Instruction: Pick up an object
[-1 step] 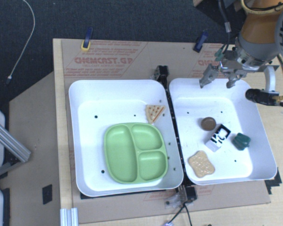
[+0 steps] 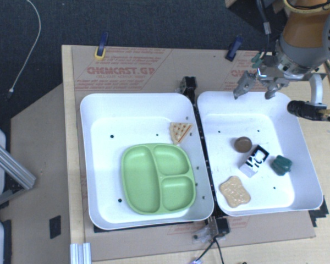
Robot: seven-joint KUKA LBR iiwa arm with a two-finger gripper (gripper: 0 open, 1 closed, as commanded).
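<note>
My gripper (image 2: 256,90) hangs over the far rim of the right bin (image 2: 297,131), its two fingers spread open with nothing between them. Well below it in that bin lie a brown round disc (image 2: 242,144), a white block with black marks (image 2: 254,160), a small teal object (image 2: 281,165) and a tan toast-shaped piece (image 2: 234,191). The left bin (image 2: 99,147) holds a green divided plate (image 2: 157,177) and a tan waffle-patterned wedge (image 2: 180,131) near its right wall.
Both bins rest on a cardboard sheet (image 2: 132,67) held by blue clamps (image 2: 234,47) at the back. A black clip (image 2: 188,84) sits between the bins at their far edge. The arm's orange band (image 2: 308,21) rises at upper right.
</note>
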